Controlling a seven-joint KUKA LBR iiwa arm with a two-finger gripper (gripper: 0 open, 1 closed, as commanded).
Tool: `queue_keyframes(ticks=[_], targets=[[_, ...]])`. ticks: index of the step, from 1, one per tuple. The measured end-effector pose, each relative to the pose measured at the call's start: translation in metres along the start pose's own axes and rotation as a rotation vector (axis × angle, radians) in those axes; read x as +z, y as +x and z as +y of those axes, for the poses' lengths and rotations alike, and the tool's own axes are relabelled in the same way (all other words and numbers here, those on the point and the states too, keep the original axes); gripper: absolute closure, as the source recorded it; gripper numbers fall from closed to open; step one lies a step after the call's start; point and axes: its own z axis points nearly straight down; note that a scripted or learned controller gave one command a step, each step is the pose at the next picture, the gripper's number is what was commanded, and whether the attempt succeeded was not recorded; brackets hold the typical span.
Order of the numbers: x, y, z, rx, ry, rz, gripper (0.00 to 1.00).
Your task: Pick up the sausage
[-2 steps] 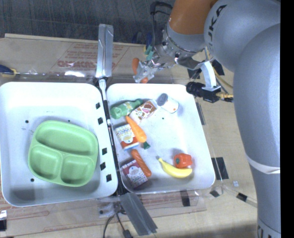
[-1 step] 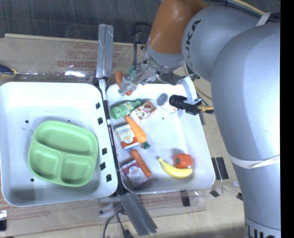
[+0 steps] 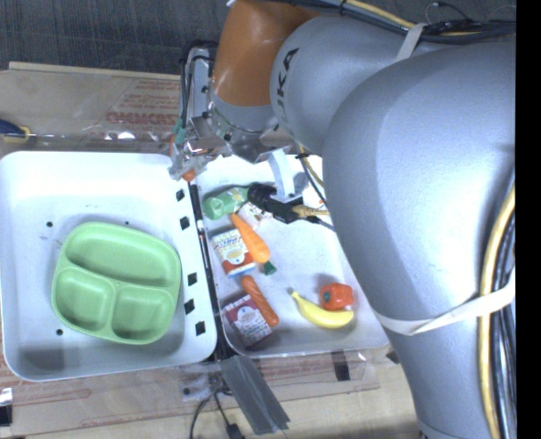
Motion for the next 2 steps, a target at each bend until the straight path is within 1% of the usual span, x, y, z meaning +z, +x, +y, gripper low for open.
queue_keyframes(ticks=[1,2], targets=[[-0.037,0.005,-0.001,-0.207,-0.005,-0.003,1.0],[-0.117,-0.03,-0.008,-0.372,-0.005,-0.004,1.0]])
